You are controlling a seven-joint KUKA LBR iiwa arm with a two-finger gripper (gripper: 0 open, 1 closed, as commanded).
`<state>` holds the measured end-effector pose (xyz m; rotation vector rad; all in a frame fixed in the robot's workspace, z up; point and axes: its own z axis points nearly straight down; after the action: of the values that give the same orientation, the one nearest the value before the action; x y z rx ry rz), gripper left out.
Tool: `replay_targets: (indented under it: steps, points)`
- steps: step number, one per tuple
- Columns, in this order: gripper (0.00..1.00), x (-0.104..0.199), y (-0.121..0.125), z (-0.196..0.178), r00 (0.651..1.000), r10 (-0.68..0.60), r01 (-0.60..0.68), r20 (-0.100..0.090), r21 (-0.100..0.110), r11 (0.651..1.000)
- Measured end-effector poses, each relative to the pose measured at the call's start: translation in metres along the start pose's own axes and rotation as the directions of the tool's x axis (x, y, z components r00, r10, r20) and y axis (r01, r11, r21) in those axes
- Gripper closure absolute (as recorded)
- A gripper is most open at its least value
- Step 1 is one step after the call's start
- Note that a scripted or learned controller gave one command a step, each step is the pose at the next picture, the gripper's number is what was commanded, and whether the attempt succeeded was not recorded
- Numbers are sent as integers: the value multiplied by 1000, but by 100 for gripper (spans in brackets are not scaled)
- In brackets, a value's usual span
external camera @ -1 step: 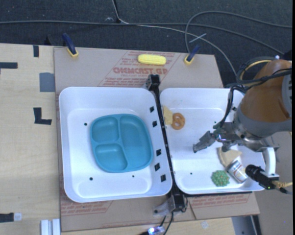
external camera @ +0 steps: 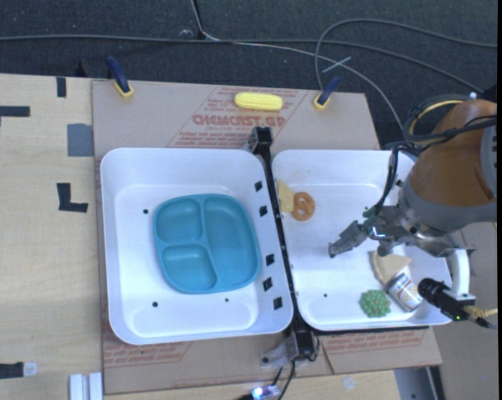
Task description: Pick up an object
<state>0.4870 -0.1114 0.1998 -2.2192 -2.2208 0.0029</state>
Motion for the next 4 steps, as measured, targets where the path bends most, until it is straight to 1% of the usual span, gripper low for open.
replay_targets:
  steps: [1, 2, 3, 4]
  points:
    - [0, -6, 3, 61, 1000, 1, -1, -1, 5, 1000]
    - [0, -5, 3, 114, 1000, 0, 0, 0, 0, 1000]
    - [100, -5, 3, 101, 1000, -1, 1, 0, -2, 1000]
    - [100, -5, 2, 39, 1000, -1, 1, 1, -7, 1000]
